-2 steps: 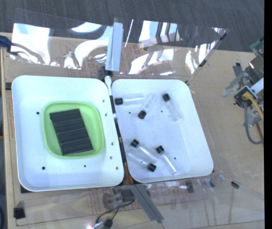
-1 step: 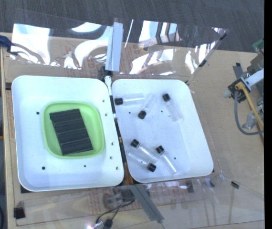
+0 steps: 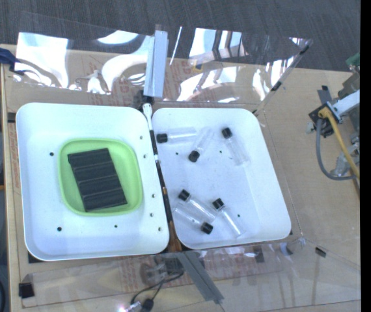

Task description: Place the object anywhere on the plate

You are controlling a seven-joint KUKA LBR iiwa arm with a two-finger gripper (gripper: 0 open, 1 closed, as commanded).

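The dark ridged block lies flat on the green plate. It sits near the middle of the plate, and its long side points from about 11 o'clock to 5 o'clock. All of it is inside the green rim, with no corner hanging over. I think this block is the thing to be placed, so the job looks done, or close to done.

The plate rests in the left white bin, a little toward 9 o'clock from the bin's middle.

I cannot tell if the pincer is open or closed.

To end this step well, the pincer should let go all the way and go straight up. It should not slide sideways, because that could push the block off the plate. The block is flat and low, so I think it will stay put when left alone.

At 3 o'clock from the plate is the right white bin. Small clear vials with black caps lie on their sides in it. One vial is at the bin's 11 o'clock. Another vial is near 1 o'clock. A third vial is near 6 o'clock, close to two more. If one of these is to go next, it may roll, so a grip across the middle would be best.

Both bins sit side by side on the desk. Some cables hang at the desk's 3 o'clock edge.
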